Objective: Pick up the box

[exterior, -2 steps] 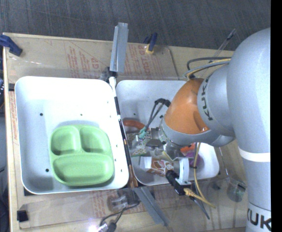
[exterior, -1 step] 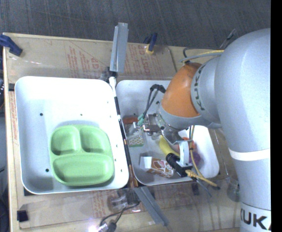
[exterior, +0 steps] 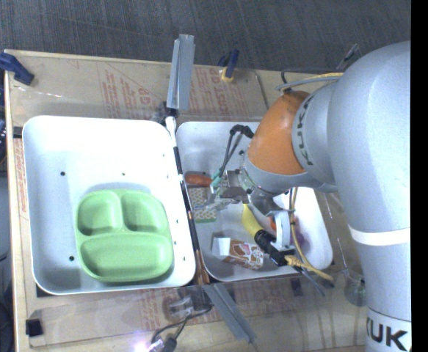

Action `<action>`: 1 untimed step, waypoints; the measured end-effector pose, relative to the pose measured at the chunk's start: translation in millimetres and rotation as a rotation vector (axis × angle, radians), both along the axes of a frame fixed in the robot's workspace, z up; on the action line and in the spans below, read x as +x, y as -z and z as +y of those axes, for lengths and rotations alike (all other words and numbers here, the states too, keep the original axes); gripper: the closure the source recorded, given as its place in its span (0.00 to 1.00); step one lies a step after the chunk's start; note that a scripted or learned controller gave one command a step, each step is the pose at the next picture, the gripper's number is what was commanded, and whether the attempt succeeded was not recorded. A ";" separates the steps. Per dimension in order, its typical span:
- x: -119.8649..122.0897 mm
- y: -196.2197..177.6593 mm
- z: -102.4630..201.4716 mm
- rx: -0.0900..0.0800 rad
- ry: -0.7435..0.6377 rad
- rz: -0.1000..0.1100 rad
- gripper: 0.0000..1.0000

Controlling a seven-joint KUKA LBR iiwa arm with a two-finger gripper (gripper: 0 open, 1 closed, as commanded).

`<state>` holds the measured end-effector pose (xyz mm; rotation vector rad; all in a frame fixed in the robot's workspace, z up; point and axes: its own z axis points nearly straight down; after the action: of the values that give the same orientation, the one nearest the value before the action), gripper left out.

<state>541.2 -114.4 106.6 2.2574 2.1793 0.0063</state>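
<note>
The bench (exterior: pixel 89 86) carries two white bins side by side. The left bin (exterior: pixel 52 145) holds a green divided plate (exterior: pixel 123 235) towards its near edge. In the right bin (exterior: pixel 199 141), a small printed box (exterior: pixel 244 253) lies flat by the near wall, beside a white block (exterior: pixel 222 245) and a yellow item (exterior: pixel 254 222). The box is judged light, stiff cardboard, best pinched across its narrow sides. The gripper (exterior: pixel 225 188) is seen low in the right bin; its opening cannot be told.
</note>
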 end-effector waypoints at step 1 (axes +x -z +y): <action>5.0 -85.5 34.7 -0.001 -0.386 0.006 1.00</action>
<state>546.2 -79.6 192.1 1.8002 2.5747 -0.0008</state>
